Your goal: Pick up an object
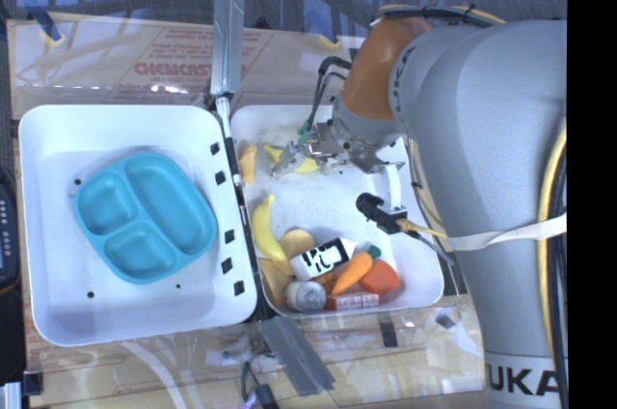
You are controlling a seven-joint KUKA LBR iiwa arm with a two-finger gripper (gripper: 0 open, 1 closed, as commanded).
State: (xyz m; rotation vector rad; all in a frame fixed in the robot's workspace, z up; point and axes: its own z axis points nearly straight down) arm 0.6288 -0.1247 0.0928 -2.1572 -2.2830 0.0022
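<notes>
This is looking like a robot lab: a grey arm (482,156) is reaching over two white bins (39,204) sitting on a bench (125,60), probably cardboard-covered.

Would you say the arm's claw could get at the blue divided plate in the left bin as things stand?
Probably yes. The blue divided plate lies alone and uncovered in the left bin; the claw is over the right bin, so it would only need to cross the low rim between them.

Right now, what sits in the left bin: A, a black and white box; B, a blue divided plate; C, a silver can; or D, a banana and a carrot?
B: the blue divided plate lies alone in the left bin, while the food items crowd the right bin.
</notes>
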